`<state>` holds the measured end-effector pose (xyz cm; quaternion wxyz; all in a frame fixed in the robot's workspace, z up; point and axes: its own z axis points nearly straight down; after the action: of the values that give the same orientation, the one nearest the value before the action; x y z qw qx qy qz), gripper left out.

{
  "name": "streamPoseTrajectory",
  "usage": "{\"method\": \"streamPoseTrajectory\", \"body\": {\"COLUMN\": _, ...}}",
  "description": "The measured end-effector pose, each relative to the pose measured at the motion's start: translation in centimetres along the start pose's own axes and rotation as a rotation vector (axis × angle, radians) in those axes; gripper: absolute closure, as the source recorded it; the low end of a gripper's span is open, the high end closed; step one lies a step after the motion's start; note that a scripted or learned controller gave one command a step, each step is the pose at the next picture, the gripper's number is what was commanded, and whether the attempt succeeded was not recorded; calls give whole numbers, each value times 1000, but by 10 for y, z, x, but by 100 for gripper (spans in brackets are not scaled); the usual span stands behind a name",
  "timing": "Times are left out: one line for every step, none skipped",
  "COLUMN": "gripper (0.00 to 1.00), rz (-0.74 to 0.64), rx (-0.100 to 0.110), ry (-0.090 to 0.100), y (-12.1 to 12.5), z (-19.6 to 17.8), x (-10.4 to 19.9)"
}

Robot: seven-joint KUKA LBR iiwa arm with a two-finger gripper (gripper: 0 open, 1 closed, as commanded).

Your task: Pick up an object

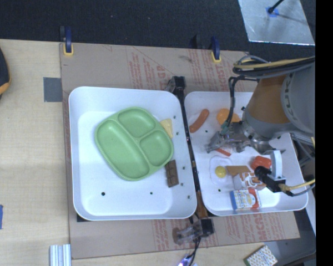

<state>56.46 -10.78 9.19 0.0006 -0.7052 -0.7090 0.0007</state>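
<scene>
Two white bins [77, 148], unreadable red print on cardboard [139, 65], gripper [222, 142]

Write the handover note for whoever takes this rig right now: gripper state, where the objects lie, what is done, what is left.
Gripper: low in the right bin, near its far left part; finger state cannot be judged from this view, and nothing is seen held.
Right bin: sausage, orange piece, yellow round piece, red piece and a small carton.
Left bin: green divided plate, a pale yellow piece at its right edge, a brown block below that.
Done: arm is down among the right bin's objects.
Left: grasp and lift one object; no pick is confirmed yet.
</scene>
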Motion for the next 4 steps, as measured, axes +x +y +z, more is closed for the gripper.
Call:
{"method": "streamPoseTrajectory", "body": {"gripper": 0, "rz": 1, "rx": 4, "ry": 0, "y": -17, "z": 1, "x": 12}}
{"method": "streamPoseTrajectory", "body": {"gripper": 0, "rz": -1, "rx": 4, "ry": 1, "y": -41, "z": 1, "x": -5}}
{"method": "streamPoseTrajectory", "body": {"gripper": 0, "rz": 2, "rx": -1, "ry": 0, "y": 20, "z": -1, "x": 6}}
{"method": "streamPoseTrajectory", "body": {"gripper": 0, "rz": 1, "rx": 4, "ry": 0, "y": 2, "z": 0, "x": 9}}
